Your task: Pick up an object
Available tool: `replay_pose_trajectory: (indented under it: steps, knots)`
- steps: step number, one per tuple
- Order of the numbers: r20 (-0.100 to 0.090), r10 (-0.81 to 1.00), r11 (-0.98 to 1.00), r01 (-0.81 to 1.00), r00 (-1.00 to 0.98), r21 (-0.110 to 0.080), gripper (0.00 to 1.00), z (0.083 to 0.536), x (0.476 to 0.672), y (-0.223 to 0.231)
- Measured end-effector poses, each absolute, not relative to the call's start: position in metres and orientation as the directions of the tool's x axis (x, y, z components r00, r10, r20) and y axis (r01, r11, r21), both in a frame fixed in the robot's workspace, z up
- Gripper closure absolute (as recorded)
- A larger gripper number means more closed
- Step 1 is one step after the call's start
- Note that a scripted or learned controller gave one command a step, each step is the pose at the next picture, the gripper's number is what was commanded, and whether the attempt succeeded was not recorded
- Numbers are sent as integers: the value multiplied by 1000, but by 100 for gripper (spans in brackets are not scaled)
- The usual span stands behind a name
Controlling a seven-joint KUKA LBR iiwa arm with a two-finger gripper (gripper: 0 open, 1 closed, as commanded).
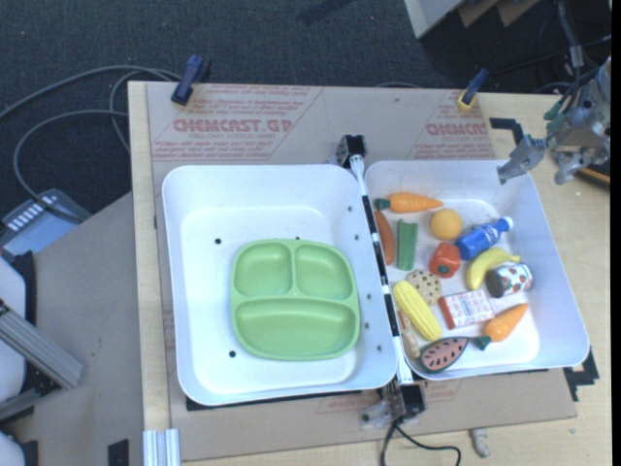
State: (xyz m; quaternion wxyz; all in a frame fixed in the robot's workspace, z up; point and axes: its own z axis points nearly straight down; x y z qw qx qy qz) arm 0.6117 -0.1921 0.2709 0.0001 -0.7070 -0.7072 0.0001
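The corn [414, 308] lies near the right bin's [558, 289] front-left, among crowded toy food. It looks light, stiff and ribbed; I would take it across its middle. Farther back, the gripper [529, 155] hangs over the bin's far right corner, well apart from it; whether its jaws are parted I cannot tell.
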Motion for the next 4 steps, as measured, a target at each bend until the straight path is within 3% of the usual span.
replay_pose_trajectory:
  steps: [2, 3, 4]
  knots:
    - [0, 1000, 1, 1000, -1, 3, 0, 86, 614, -109]
    - [1, 1000, -1, 1000, 1, 1, 0, 86, 561, -98]
    - [1, 1000, -1, 1000, 1, 9, 100, 98, 563, -97]
